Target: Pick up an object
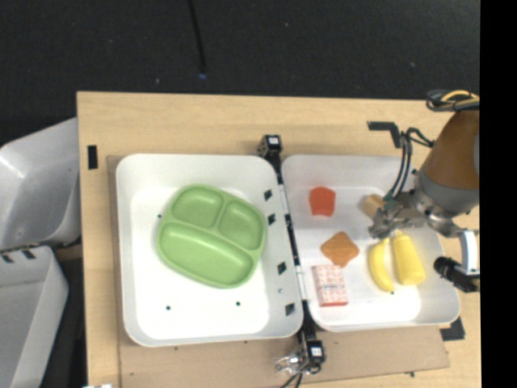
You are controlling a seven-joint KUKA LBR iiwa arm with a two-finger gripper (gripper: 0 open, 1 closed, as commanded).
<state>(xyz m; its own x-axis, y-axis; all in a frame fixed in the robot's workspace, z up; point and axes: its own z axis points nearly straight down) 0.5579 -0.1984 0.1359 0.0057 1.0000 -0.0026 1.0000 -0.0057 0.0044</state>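
Even, bright overhead light washes out the two shallow white plastic bins (129,297); shadows are faint. The dark floor toward twelve o'clock stays dim. Overall focus is soft and grainy.

No legible text or markings.

The desk (186,124) looks like pale matt wood. Both bins, the one under the claw (386,221) and the left bin (133,297) far from it, look like smooth white plastic with a slight sheen. The green divided plate (212,235) looks like glossy plastic. Just below the claw, the yellow banana (380,267) looks smooth, perhaps plastic.
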